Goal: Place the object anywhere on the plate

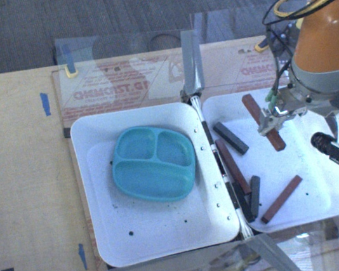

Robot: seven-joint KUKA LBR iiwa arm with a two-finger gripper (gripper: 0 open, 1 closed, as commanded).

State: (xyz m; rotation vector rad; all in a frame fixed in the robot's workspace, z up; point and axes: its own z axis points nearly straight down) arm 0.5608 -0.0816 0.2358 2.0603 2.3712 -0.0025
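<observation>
In the camera view, on the tan bench (27, 207), two shallow white bins sit side by side, their inner walls touching. The left white bin (109, 238) holds a teal plastic plate with three compartments (154, 164), which lies flat in the upper middle of that bin, slightly turned. No block rests on the plate.

The right white bin (334, 194) holds several long blocks. A reddish-brown rectangular block (263, 121) lies in the upper part of the bin, running from upper left to lower right. The grey arm with the orange band (324, 41) reaches in from the right, and its metal two-finger tool (271, 122) hangs right over this block, partly covering its middle; whether the tool is apart, together or clamped on the block cannot be told from this angle.

To the left, a dark grey block (230, 138) lies aslant near the bin's inner wall. Below it, a long reddish-brown stick (232, 166) runs along that wall, and a second dark grey block (253, 197) stands beside its lower end. A further reddish-brown block (282, 199) lies tilted in the lower middle of the bin, near the dark one but apart from it.
</observation>
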